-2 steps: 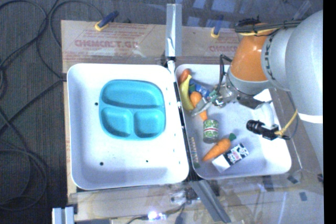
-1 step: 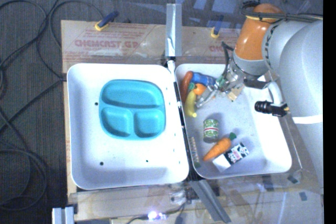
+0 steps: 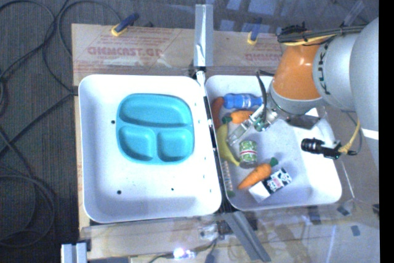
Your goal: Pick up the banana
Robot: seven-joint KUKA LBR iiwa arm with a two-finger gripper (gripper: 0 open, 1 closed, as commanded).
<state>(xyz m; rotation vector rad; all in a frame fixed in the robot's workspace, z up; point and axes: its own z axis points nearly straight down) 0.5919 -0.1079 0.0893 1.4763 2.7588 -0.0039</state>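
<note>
The yellow banana (image 3: 225,148) lies along the left wall of the right bin (image 3: 320,188), running from near the wall down toward the green can (image 3: 248,151). My gripper (image 3: 241,130) reaches in from the right and hangs low over the bin, just right of the banana's upper end and above the can. The banana rests on the bin floor, and nothing shows as lifted. The orange band of the arm (image 3: 297,74) covers the bin's back right part.
Around the banana lie a blue bottle (image 3: 241,100), an orange carrot (image 3: 241,116) under the gripper, a brown item (image 3: 217,109) by the wall, a second carrot (image 3: 258,175) and a small carton (image 3: 272,183). The left bin (image 3: 98,194) holds a blue divided tray (image 3: 156,127).
</note>
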